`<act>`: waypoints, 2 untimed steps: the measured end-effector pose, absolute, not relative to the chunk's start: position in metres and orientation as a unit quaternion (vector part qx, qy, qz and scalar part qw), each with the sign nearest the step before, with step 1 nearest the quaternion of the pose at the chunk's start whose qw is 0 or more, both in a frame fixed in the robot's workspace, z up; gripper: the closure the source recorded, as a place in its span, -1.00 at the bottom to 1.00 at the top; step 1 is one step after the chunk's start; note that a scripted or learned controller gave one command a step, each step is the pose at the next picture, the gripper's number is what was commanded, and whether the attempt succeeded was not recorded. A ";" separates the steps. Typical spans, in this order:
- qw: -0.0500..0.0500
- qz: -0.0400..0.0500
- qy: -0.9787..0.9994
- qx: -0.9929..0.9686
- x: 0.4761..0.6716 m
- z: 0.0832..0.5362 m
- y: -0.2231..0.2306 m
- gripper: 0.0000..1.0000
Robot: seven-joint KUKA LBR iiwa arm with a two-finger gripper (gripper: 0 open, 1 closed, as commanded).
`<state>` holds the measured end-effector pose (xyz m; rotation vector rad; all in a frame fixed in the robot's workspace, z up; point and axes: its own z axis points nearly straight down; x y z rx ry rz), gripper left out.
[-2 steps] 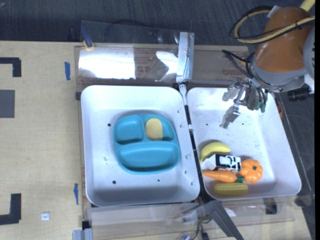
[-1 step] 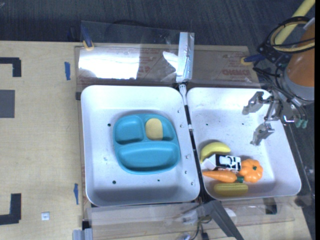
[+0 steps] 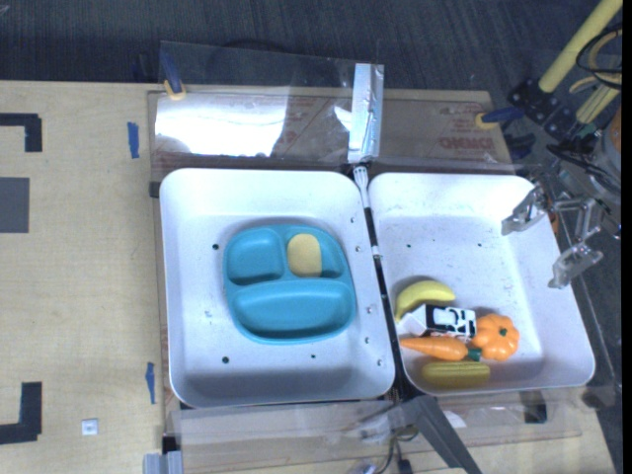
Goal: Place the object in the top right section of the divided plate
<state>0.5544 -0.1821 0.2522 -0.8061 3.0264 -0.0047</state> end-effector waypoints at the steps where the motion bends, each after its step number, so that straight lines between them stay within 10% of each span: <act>1: 0.003 0.001 0.895 -0.446 0.608 0.196 -0.164 -1.00; 2: 0.004 -0.001 0.896 -0.445 0.609 0.199 -0.165 -1.00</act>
